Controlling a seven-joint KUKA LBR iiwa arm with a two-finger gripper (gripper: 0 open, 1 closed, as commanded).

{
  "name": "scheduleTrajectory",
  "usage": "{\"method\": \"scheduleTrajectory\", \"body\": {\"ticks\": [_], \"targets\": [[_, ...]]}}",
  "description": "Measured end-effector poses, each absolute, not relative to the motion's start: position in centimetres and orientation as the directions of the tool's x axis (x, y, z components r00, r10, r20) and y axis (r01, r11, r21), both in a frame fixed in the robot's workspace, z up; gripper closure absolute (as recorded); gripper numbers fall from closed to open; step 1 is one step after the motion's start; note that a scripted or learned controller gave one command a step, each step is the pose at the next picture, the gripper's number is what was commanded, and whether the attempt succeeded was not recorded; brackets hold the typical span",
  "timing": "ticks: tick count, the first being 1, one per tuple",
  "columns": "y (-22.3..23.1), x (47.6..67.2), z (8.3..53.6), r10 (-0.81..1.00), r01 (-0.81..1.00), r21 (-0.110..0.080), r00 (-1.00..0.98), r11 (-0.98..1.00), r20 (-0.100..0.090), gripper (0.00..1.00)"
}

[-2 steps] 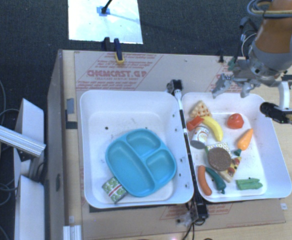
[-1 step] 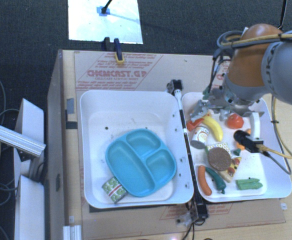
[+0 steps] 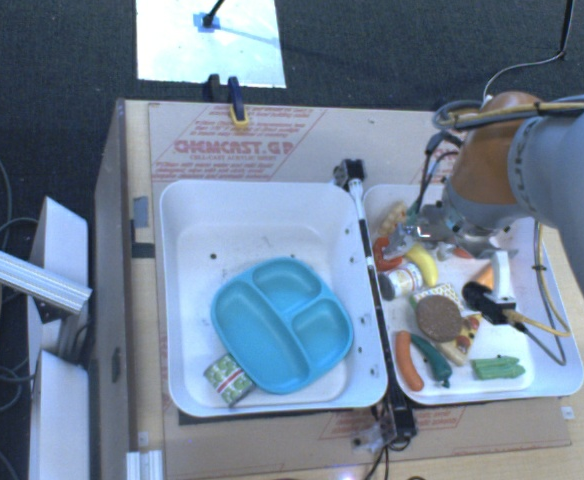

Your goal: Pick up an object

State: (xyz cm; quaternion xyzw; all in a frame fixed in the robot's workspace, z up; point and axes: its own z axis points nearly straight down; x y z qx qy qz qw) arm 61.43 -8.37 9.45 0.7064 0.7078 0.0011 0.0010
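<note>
My gripper hangs low over the far left part of the right bin, just above a yellow banana and a red piece. The grey arm with its orange band reaches in from the right. Close by lie a small can, a round brown patty, an orange sausage, a dark green vegetable, a light green piece and an orange wedge. The wrist hides whatever lies directly under it.
The left bin holds a blue divided plate and a small green and red box at its near edge. A divider rail runs between the two bins.
</note>
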Motion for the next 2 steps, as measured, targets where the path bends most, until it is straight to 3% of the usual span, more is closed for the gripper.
{"method": "scheduleTrajectory", "body": {"ticks": [1, 2], "targets": [[-8.4, 61.5, 10.5, 1.000, 1.000, 0.005, -0.003, 0.003, 0.000, 1.00], [-4.5, 58.2, 20.1, 1.000, 1.000, 0.004, -0.003, 0.003, 0.001, 1.00]]}}
